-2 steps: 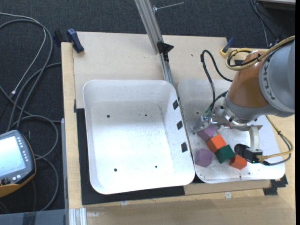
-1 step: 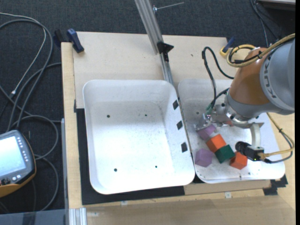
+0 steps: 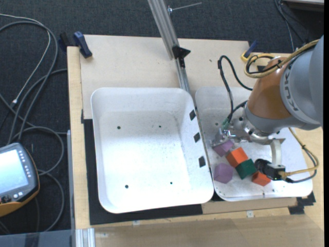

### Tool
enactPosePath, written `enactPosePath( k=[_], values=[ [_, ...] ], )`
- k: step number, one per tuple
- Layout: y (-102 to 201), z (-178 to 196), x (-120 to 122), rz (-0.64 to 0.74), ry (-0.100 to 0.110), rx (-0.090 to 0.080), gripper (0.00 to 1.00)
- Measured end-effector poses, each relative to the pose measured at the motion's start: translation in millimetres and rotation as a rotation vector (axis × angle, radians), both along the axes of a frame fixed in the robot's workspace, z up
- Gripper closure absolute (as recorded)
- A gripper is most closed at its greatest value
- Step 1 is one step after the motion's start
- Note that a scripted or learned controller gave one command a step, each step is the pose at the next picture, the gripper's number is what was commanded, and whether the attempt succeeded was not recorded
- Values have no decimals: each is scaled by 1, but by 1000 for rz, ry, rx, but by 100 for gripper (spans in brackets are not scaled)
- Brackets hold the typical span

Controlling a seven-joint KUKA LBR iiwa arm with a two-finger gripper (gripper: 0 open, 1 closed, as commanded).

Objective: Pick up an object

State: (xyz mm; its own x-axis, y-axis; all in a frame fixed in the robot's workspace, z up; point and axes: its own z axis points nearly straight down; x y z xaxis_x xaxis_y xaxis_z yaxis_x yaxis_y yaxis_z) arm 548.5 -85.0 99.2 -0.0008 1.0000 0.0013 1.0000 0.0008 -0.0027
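Dark carpet with loose cables surrounds the pale bench (image 3: 128,60), which carries two white bins. One bin (image 3: 103,107) sits mid-bench; the other bin (image 3: 205,99) lies toward the right edge and holds purple blocks (image 3: 223,172), an orange block (image 3: 237,156), a green block (image 3: 245,168) and a small orange piece (image 3: 260,178). The gripper (image 3: 226,134) hangs just above a purple block; whether it is apart or together cannot be told.

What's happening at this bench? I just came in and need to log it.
The arm's gripper is down in the right bin, just above a cluster of blocks: two purple blocks, an orange and green block and a small orange block. Nothing looks lifted yet. The left bin holds no blocks.
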Motion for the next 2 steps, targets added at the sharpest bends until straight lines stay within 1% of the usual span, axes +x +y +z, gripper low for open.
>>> enactPosePath(
  k=[1,2],
  values=[
    [61,126,81,6,-14,0,100],
    [144,113,51,8,3,3,100]
  ],
)
